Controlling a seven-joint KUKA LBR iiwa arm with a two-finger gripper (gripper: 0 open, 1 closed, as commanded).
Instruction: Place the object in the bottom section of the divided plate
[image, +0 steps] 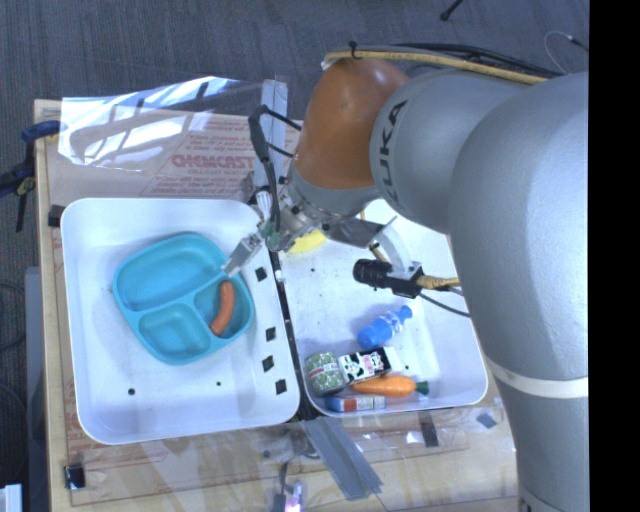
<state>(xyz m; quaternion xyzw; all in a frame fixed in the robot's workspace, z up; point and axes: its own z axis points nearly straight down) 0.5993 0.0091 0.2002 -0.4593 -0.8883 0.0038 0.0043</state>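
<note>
The blue divided plate (165, 290) lay in the left white bin (90, 400), below and to the left of the gripper (262, 240), which hung over the wall between the two bins. An orange sausage-shaped object (224, 307) rested in the plate's right-hand section, just below the tool and slightly to its left, near but not touching it as far as the slanted view showed. Its long axis ran nearly up and down the picture, tilted a little, so that its upper end pointed toward the tool. Whether the tool was open or closed could not be told, since the wrist and its fittings hid that part; nothing could be seen held in it. To the right of the gripper, in the right white bin (455, 385), lay a blue bottle (385, 325), a carrot (385, 385) and some small packages, all well apart from the plate.
</note>
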